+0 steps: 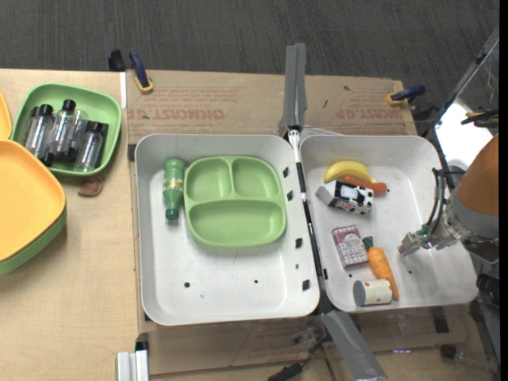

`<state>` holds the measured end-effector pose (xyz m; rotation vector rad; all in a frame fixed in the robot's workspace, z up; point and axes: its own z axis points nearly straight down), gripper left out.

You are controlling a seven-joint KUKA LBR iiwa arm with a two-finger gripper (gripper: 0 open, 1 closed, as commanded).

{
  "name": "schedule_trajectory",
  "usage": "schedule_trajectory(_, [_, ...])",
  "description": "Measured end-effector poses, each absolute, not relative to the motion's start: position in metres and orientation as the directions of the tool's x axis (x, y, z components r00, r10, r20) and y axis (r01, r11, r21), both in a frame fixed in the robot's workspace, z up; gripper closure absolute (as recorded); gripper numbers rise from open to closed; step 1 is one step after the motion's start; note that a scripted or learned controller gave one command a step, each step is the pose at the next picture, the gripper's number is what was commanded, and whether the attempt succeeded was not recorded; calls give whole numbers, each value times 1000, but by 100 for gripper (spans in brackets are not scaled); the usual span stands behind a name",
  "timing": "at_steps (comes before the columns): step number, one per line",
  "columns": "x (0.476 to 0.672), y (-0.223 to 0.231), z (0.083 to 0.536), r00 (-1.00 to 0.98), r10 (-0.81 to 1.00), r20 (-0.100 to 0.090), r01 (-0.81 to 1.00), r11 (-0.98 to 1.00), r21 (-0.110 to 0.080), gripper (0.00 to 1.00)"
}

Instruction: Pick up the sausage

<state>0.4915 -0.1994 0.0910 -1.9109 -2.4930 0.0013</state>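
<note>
**Gripper low in right bin, sausage untouched**

I see the right bin [413, 153] holding the gripper [414, 242] near its 4 o'clock edge; I cannot tell its finger state. The sausage [367, 183] lies at 12 o'clock, touching the banana [349, 170].

Grey arm [476, 213] w/ orange band (cables alongside)

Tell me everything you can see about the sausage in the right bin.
The sausage is a small reddish-orange piece in the right bin, toward its far side. Only part of it shows: it lies flat, stretched roughly left to right, just behind the black-and-white carton and below the banana, close against both. Its right end sticks out free past the carton. It looks smooth, like toy plastic. The gripper is well apart from it, nearer the bin's right wall.
</note>
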Motion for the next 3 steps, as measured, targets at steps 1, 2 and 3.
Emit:
schedule_trajectory(1, [477,-161,91,3,1000,1,1000,-3,-4,100])
schedule_trajectory(2, [477,-138,91,338,941,-1,941,-338,-2,100])
schedule_trajectory(3, [477,-152,103,590,807,-2,807,-590,-3,100])
